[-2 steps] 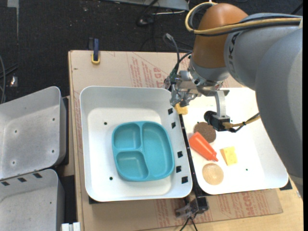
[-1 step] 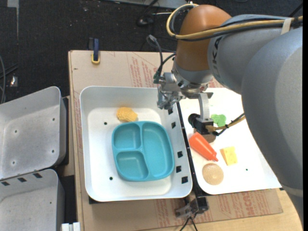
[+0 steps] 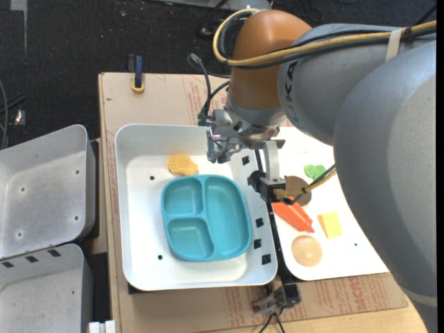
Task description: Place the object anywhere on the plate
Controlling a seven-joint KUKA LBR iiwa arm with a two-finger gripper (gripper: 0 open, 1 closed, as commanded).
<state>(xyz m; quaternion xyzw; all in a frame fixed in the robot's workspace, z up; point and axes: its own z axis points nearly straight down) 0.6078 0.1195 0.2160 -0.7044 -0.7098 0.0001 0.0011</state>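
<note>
Right now the hand [image 3: 220, 146] hangs near the top middle of the frame, just right of the yellow crinkled piece [image 3: 182, 164]; whether it is spread or pinched I cannot tell. That piece lies in the left bin [image 3: 135, 207], touching or nearly touching the upper rim of the blue 3-compartment plate [image 3: 206, 217], which is bare. A misaligned descent could nudge it away. Lying in the right bin [image 3: 347, 262]: an orange carrot [image 3: 294, 216], a yellow block [image 3: 330, 224], a tan disc [image 3: 306, 250], a green piece [image 3: 314, 171].

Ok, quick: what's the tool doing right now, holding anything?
Tool: over the left bin's back edge, above the blue plate; open or closed cannot be told, nothing seen held.
</note>
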